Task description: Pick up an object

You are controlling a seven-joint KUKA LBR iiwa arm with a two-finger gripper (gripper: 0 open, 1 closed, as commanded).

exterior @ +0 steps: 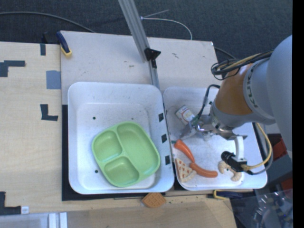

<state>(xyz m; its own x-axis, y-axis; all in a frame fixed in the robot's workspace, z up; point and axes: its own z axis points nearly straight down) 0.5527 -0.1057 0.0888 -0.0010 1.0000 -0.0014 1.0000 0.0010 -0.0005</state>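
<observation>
Bins sit side by side on the bench, and the arm (247, 91) is in from the right, wrist low over the right bin (247, 182). Gripper (197, 126) is down near that bin's upper left, just beside a small white bottle-like item (184, 113) — whether it touches, hard to call. Finger state? Cannot tell from this angle; the wrist covers them. Lower in the same bin: a carrot (184, 149), a hot dog sausage (204, 170) just beside it, a pizza slice (184, 169) at the bottom left, and a small tan toy (229, 167) to the right. Over in the left bin (80, 99), a green divided plate (125, 153) lies flat. A waffle-like piece (153, 200) rests on the bench below the bins.
</observation>
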